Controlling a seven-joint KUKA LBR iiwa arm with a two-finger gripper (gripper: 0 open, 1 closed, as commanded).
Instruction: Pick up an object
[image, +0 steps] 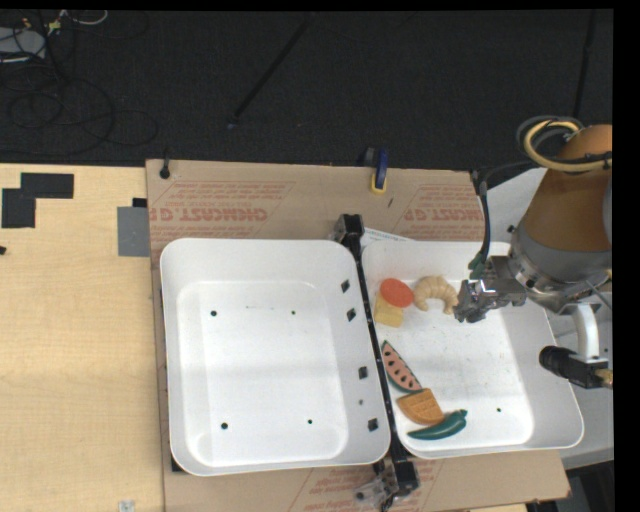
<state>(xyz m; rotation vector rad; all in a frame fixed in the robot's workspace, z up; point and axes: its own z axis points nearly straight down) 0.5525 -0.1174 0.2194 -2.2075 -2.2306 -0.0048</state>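
Note:
In the right bin (520, 425) lie several toy foods. A red tomato (396, 292) sits at the back left with a yellow cheese block (389, 315) just in front of it. A beige croissant (434, 290) lies to the right of the tomato. Nearer the front are a watermelon slice (402, 369), an orange wedge (420, 406) and a dark green pepper (440, 426). My gripper (472, 301) hangs over the bin's back middle, just right of the croissant, with nothing visibly between its fingers.
The left bin (185, 300) stands beside the right one, with a black divider clip strip (362, 320) between them. Both rest on cardboard (250, 200). A blue clamp (379, 170) sits at the cardboard's back edge. The arm body (565, 215) fills the right side.

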